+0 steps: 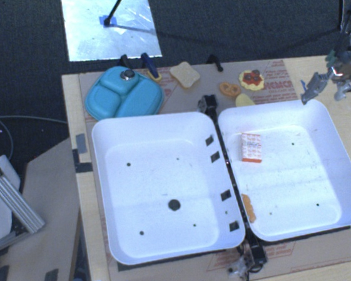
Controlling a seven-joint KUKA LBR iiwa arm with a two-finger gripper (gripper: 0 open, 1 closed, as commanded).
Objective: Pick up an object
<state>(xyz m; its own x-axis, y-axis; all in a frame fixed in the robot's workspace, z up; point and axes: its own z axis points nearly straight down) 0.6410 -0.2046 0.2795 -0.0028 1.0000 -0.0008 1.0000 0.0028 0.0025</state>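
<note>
Two white bins sit side by side on the bench (pixel 85 178): left bin (pixel 162 185), right bin (pixel 292 174). Blue divided plate (pixel 123 93) lies behind the left bin. Small white-and-red packet (pixel 251 146) rests flat in the right bin, near its back left corner. Orange food piece (pixel 248 207) lies against that bin's left wall. End effector (pixel 326 82) hovers beyond the right bin's back right corner; cannot tell its finger state.

A robotics lab: two white bins (pixel 161 122) on a bench (pixel 294 73), aluminium framing (pixel 5 194), cables.
</note>
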